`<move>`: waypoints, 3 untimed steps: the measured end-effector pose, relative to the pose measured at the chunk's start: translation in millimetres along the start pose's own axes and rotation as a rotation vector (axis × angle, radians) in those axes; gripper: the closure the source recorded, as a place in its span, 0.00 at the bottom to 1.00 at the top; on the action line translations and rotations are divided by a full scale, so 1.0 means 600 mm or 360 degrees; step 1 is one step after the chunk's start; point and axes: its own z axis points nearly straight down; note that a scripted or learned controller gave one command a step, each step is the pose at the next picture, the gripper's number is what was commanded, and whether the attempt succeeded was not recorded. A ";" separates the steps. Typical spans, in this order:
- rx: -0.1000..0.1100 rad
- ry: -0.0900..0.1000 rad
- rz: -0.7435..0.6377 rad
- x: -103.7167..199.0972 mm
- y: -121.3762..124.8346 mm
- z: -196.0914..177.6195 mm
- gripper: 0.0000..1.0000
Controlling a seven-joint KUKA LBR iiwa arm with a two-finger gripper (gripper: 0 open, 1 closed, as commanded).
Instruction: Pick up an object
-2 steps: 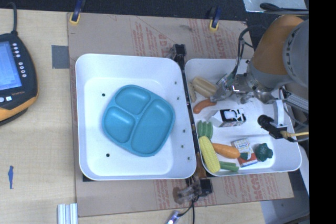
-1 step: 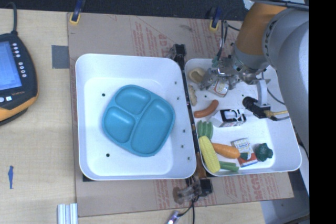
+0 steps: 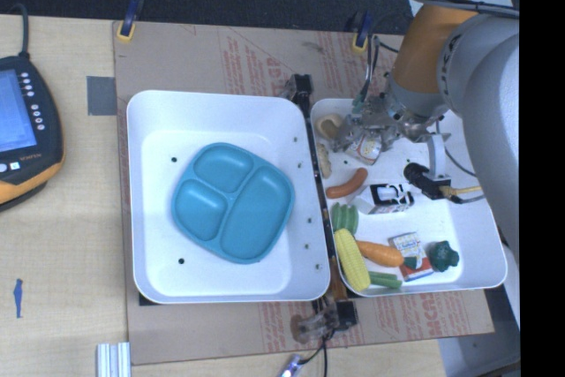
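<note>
My gripper (image 3: pixel 365 137) hangs low over the far left part of the right bin (image 3: pixel 481 278). Beneath it shows a small white and red thing (image 3: pixel 370 151); I cannot tell whether it is touched. A tan round item (image 3: pixel 328 128) lies just left of the gripper. Nearer the front lie a reddish sausage (image 3: pixel 346 183), a small black and white object (image 3: pixel 389 197), a green vegetable (image 3: pixel 344 217), a yellow corn cob (image 3: pixel 351 260), an orange carrot (image 3: pixel 380 252), a small box (image 3: pixel 407 243) and a green broccoli piece (image 3: pixel 443 255).
The left bin (image 3: pixel 159 124) holds a blue divided plate (image 3: pixel 233 202). A handheld controller (image 3: pixel 22 128) with a screen rests on the bench at the far left. Blue clamps (image 3: pixel 131 16) pin the cardboard at the back edge.
</note>
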 end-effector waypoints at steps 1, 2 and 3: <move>0.0003 -0.0001 -0.0004 -0.001 0.000 -0.018 1.00; -0.0012 0.0001 0.0000 0.088 -0.047 -0.168 1.00; -0.0008 -0.0002 0.0002 0.116 -0.160 -0.203 1.00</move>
